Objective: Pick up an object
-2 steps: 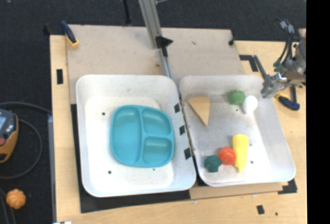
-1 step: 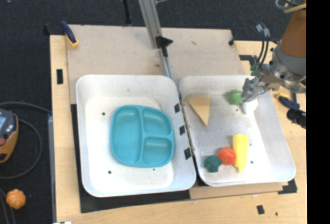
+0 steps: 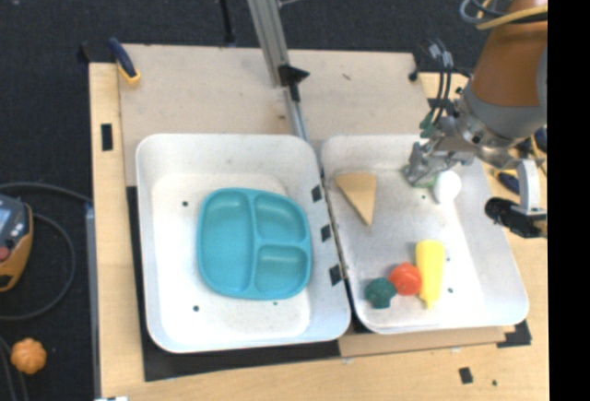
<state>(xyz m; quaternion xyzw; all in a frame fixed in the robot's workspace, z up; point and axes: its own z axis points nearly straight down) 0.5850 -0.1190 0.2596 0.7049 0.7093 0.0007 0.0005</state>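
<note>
Metal two-finger gripper [image 3: 426,165] low beside small smooth white ball [image 3: 447,185]; finger opening unclear. Probably light, slippery, rolling; best pinched across its middle.

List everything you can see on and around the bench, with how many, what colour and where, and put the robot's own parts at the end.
bins: two, white, side by side on the bench
divided plate: one, teal, in the left bin
wedge: one, tan, upper left of the right bin
white ball: one, white, upper right bin, right at the gripper
yellow piece: one, yellow, lower right bin
red piece: one, red-orange, beside the yellow piece
green piece: one, dark green, beside the red piece
metal post: one, silver, behind the bins
small orange object: one, orange, lower left, off the bench
arm: one, grey with orange band, from the right
gripper: one, dark, over the right bin's upper part
</note>
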